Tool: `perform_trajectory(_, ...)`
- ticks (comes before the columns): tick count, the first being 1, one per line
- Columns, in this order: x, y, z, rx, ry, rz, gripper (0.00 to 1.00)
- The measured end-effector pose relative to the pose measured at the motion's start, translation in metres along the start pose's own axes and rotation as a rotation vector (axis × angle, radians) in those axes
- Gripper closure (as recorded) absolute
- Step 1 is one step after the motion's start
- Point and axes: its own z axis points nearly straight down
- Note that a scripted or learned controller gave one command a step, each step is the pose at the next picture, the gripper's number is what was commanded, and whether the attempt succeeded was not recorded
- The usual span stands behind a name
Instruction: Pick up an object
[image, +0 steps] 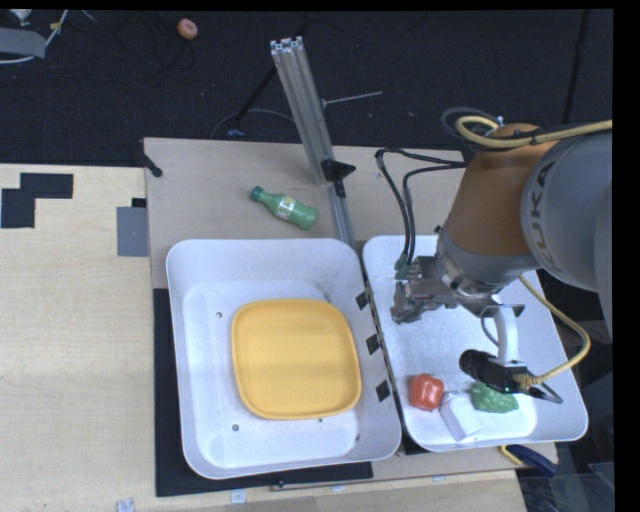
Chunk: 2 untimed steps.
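Bench (200, 180); "KU" on arm (560, 215)

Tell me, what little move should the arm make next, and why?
Probably a short shift toward the camera, until it is above the red object. The gripper hangs over a bare part of the right bin with nothing between its fingers, and the things to pick lie nearer the bin's front edge.
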Motion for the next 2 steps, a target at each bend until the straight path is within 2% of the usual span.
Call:
perform_trajectory(1,0.045,0.021,-0.016,-0.002,0.000,0.001,1.00)
perform_trajectory(2,0.090,0.051,-0.008,0.001,0.000,0.001,1.00)
